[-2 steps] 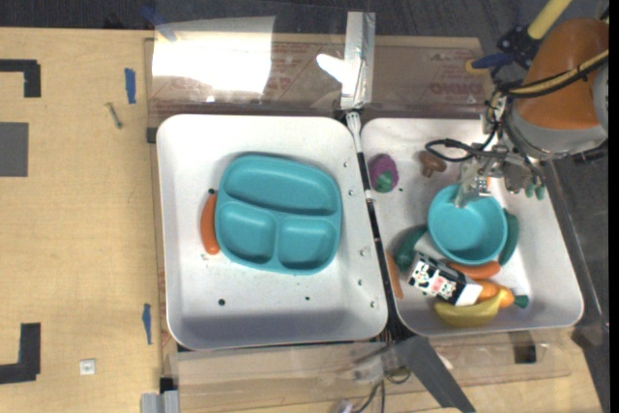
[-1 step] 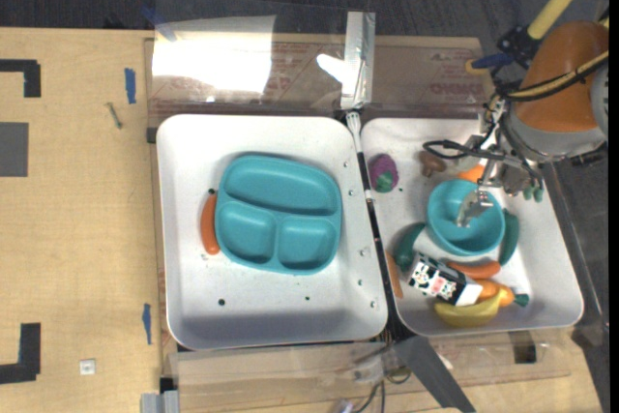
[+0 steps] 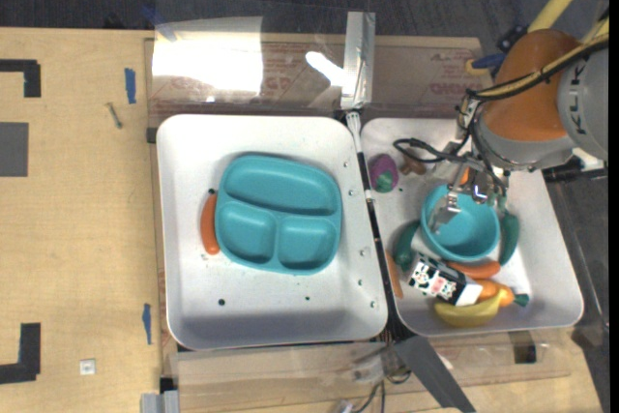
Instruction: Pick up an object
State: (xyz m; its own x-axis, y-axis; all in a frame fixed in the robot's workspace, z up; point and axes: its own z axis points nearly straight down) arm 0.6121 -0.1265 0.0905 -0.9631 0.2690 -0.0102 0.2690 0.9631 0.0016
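Note:
My gripper (image 3: 462, 200) hangs low over the right bin (image 3: 561, 276), right at the mouth of a teal bowl (image 3: 466, 232). The bowl rests on other teal dishware in a pile. In front of it lie a black-and-white spotted toy (image 3: 432, 280), a yellow banana (image 3: 471, 309) and an orange carrot-like piece (image 3: 486, 271). A small purple and green toy (image 3: 384, 172) sits at the bin's back left corner. The wrist hides whatever lies at the back of the bin.
The left bin (image 3: 184, 160) holds a teal divided plate (image 3: 279, 213) with an orange stick-shaped toy (image 3: 208, 224) at its left edge. A metal divider (image 3: 359, 58) and a clear sheet stand behind the bins. The arm's orange band (image 3: 527, 82) and its cables are at the upper right.

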